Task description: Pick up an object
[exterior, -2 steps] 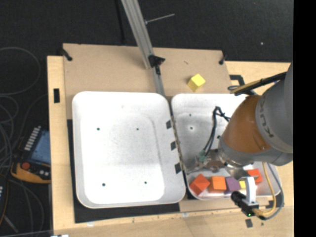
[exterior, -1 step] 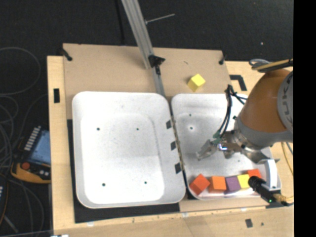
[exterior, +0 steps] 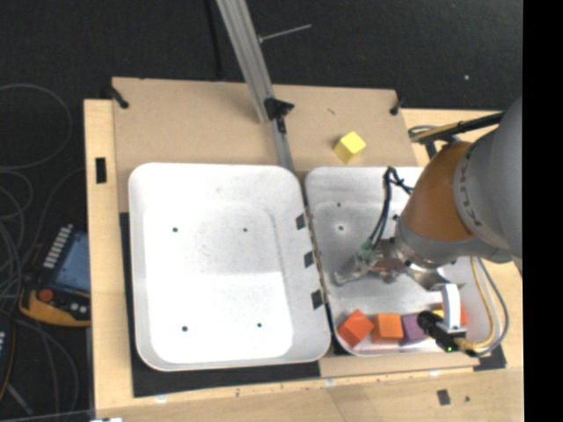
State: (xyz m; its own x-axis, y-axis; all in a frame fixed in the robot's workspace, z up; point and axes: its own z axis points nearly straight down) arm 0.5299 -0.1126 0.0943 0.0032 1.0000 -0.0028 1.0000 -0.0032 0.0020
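My gripper [exterior: 345,273] hangs low over the left part of the right bin [exterior: 352,200], reaching in from the right under the grey arm with its orange band. Nothing shows between its fingers. Along the bin's front edge lie a red-orange block [exterior: 356,328], an orange block [exterior: 388,326] and a purple block [exterior: 413,328] in a row, just below and to the right of the gripper. A yellow block [exterior: 349,146] sits on the brown board behind the right bin, outside both bins.
The left bin [exterior: 220,262] stands beside the right one, with black clips along the shared edge. A slanted metal pole [exterior: 251,51] rises from the back of the bench. Cables and a handheld pendant [exterior: 62,275] lie off the bench to the left.
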